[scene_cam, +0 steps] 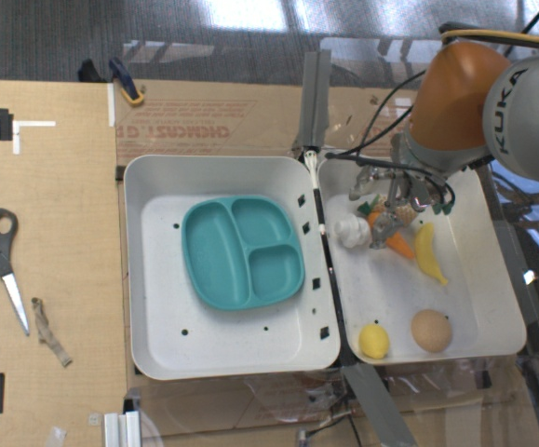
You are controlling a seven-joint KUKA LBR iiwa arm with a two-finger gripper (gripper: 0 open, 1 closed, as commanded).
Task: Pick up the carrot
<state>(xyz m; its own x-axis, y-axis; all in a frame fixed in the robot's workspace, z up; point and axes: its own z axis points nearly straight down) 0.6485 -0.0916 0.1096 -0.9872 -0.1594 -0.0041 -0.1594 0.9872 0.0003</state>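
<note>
The carrot [400, 245] lies in the right bin [492, 277], orange, with its green top pointing up-left and its tip toward the banana [428, 252]. My gripper [391, 220] is down over the carrot's middle and hides part of it. The grey arm with its orange band [460, 91] comes in from the upper right above the bin.
A white lump [350, 231] sits just left of the carrot. A yellow lemon [373, 341] and a tan egg-shaped thing [430, 330] rest near the right bin's front. The left bin [148, 277] holds a teal divided plate [244, 252]. Scissors [2, 250] lie on the bench, far left.
</note>
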